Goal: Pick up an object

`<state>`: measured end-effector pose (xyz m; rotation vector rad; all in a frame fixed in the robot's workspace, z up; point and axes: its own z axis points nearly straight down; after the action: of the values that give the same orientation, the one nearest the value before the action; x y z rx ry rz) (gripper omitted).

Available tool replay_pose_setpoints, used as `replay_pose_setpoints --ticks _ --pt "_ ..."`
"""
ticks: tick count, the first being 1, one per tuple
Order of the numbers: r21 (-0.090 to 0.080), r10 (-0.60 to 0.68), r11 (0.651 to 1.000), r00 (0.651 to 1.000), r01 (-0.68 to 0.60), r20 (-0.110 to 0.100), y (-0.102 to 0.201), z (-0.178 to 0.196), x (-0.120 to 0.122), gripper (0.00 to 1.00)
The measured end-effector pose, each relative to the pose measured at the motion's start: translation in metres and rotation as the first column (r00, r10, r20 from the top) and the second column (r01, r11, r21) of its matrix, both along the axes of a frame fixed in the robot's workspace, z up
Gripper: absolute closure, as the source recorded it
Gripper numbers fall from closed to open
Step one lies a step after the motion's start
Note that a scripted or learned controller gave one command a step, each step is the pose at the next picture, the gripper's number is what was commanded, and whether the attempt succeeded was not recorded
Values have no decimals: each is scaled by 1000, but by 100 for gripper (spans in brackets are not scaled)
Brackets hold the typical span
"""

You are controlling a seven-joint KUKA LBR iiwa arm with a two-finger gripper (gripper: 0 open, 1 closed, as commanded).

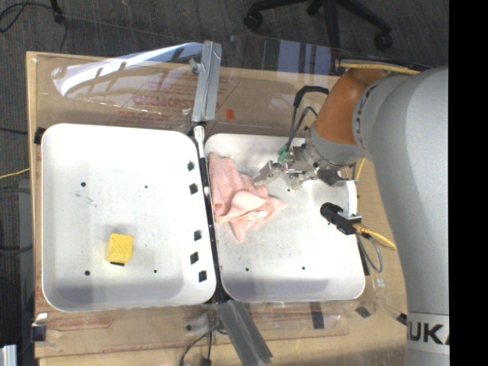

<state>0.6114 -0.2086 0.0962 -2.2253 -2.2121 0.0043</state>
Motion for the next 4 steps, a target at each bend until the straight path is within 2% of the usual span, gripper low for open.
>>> replay_pose_setpoints --ticks 1,2,3,4 --pt "-1 16 1000 1000 -16 1 62 -5 -33 0" --pt "-1 19 1000 1000 -19 -2 62 3 -32 100" --pt "0 32 999 999 -32 2 40 -5 35 100" --pt "0 59 998 998 -59 1 49 -5 -54 100"
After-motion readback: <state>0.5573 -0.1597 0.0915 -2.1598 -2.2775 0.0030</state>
